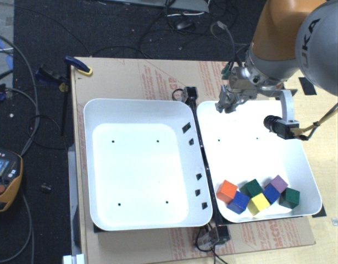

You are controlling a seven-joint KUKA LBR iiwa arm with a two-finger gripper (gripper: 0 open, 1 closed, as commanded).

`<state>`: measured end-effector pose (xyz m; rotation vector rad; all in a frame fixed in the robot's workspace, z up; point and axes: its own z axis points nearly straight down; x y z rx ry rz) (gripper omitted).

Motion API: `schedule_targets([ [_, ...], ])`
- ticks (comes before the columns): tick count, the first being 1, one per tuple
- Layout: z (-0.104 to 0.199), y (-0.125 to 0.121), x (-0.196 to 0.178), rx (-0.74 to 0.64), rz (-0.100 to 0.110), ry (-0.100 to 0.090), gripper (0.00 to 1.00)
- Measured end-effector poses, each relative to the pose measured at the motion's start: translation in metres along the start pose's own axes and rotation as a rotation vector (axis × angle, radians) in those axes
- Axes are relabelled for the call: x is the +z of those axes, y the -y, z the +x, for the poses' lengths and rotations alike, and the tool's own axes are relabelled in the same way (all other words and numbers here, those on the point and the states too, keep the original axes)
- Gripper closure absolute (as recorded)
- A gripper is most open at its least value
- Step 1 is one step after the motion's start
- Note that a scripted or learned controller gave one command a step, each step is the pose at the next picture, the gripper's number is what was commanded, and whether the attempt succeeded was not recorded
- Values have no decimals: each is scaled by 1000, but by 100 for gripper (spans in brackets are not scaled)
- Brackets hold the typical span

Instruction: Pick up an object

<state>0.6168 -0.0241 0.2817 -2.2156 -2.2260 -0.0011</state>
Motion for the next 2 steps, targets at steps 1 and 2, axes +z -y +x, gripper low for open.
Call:
schedule_targets([
  [1, 55, 8, 22, 0, 2, 0, 100],
  [2, 110, 27, 38, 0, 2, 0, 100],
])
